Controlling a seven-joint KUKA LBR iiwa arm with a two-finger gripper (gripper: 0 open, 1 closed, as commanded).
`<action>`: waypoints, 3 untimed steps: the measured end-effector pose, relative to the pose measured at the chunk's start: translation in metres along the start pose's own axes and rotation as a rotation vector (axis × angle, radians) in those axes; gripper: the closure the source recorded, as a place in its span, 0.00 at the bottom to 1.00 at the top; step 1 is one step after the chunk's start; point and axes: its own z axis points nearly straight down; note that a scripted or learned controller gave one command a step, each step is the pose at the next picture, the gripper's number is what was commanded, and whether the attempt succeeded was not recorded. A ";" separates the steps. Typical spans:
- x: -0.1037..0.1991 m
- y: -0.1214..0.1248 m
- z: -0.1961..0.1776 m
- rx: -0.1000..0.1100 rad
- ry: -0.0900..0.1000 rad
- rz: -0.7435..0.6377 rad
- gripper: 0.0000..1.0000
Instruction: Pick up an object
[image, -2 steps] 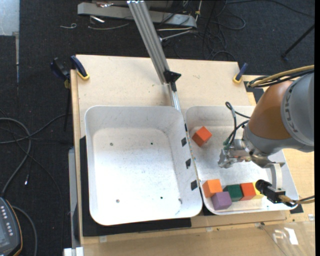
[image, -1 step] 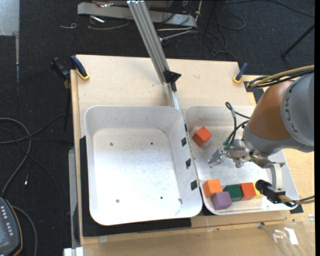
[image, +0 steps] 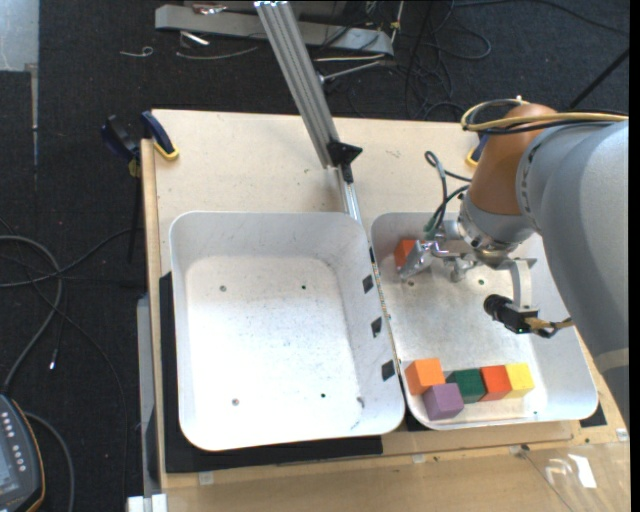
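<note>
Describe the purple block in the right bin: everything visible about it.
The purple block is a small cube-like piece, matte, solid in colour, looking like painted wood or foam. It rests flat on the floor of the right bin, near the front edge, turned slightly askew. It sits just in front of the orange block, seemingly touching it, with the green block close on its right. The gripper is farther back in the bin, well apart from it.

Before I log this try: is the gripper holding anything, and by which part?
Cannot tell. The gripper sits right beside an orange block in the right bin.
</note>
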 end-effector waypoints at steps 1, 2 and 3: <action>-0.054 0.027 0.005 0.084 0.027 -0.005 0.00; -0.058 -0.019 -0.049 0.001 0.000 0.008 0.00; -0.021 0.034 -0.004 -0.004 0.002 -0.003 0.00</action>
